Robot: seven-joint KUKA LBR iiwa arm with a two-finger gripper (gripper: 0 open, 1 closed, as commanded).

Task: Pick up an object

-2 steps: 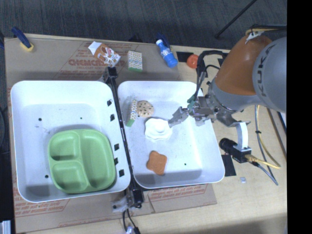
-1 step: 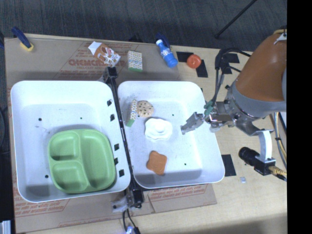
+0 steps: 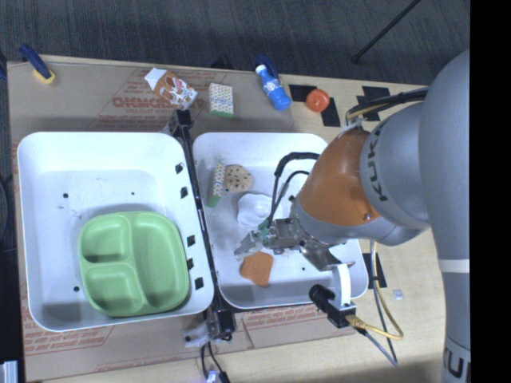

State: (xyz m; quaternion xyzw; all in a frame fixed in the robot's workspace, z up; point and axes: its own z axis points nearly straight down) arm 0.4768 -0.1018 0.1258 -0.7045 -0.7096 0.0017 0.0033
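My gripper hangs low over the middle of the right bin, under the arm's orange band. Its tip sits between a crumpled white object just behind it and an orange rounded object just in front of it. A cookie-like brown speckled piece and a small green-and-white packet lie farther back in the same bin. Nothing is seen between the fingers.
The left bin holds a green divided tray. Behind the bins lie a snack packet, a small box, a blue bottle and an orange ball. Cables trail at the front right.
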